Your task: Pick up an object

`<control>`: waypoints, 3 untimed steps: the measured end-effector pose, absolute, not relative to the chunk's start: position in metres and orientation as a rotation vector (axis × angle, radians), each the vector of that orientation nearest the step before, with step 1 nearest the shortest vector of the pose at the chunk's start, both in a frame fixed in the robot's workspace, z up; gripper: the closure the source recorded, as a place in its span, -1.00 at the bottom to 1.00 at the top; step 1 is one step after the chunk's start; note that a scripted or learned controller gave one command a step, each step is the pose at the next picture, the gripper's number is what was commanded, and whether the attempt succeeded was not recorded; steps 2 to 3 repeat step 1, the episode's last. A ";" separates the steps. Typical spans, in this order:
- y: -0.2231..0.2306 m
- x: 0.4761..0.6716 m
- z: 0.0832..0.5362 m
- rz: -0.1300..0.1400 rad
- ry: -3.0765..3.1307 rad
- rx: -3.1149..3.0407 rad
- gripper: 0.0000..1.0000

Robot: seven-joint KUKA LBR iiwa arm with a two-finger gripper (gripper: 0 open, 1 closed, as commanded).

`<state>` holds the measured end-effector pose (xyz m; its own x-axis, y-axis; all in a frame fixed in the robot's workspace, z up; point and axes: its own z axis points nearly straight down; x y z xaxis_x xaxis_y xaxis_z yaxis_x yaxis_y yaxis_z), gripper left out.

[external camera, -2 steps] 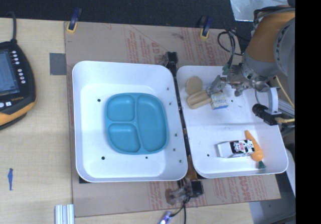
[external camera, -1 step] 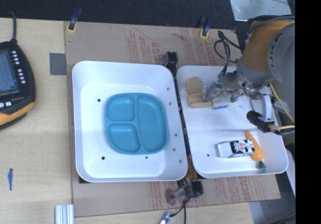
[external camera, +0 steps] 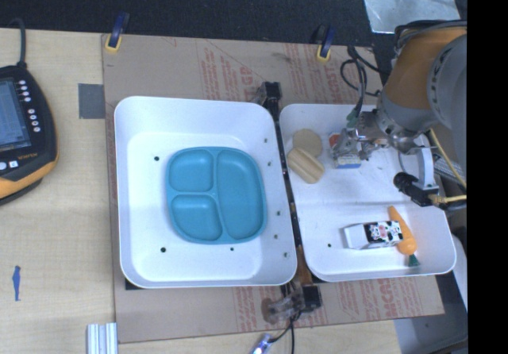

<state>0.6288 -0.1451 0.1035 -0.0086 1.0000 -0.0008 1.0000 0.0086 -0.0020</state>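
Reaching in from the right, the hand sits low over the far half of the right bin, below the grey arm with its orange band. From this slant I cannot tell how far open the hand is, and nothing can be seen in its grasp. Just to its left, near the wall shared with the other bin, lie two tan wooden pieces: a round wooden disc and, touching it on the near side, a wooden block lying at a tilt. They are close beside the hand, but whether they touch it is unclear. In the near half of the same bin, well apart from the hand, a small carton with a black-and-white print lies flat, and an orange carrot rests against its right end, green tip pointing toward the front rim. A blue divided plate lies in the middle of the left bin. Both bins rest on a cardboard sheet on the table, where a teach pendant lies at the left edge.
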 end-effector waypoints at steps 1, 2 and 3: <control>-0.062 0.625 0.192 0.001 -2.224 -2.215 1.00; -0.062 0.625 0.192 0.001 -2.224 -2.215 1.00; -0.062 0.625 0.192 0.001 -2.224 -2.215 1.00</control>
